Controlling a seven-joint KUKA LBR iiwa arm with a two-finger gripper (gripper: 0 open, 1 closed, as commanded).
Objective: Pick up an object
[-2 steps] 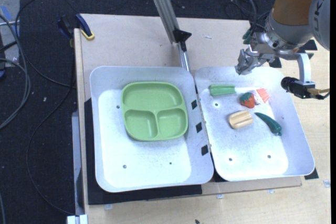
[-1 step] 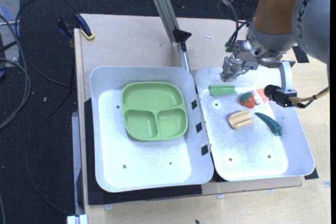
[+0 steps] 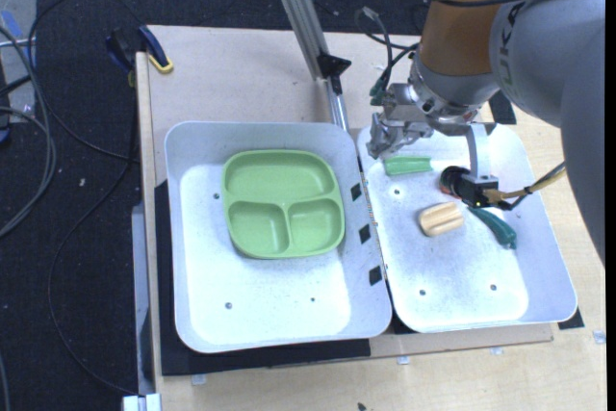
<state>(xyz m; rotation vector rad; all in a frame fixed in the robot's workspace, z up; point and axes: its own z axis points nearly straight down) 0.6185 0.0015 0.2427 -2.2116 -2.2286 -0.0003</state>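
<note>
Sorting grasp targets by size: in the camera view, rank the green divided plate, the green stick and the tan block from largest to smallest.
1. green divided plate, by far the largest.
2. green stick and tan block: they look alike in area, the stick longer and thinner, so I won't rank them.

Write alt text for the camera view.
A grey robot arm's gripper hovers above a green stick at the back of the right bin, near a tan block. The left bin holds a green divided plate.
</note>
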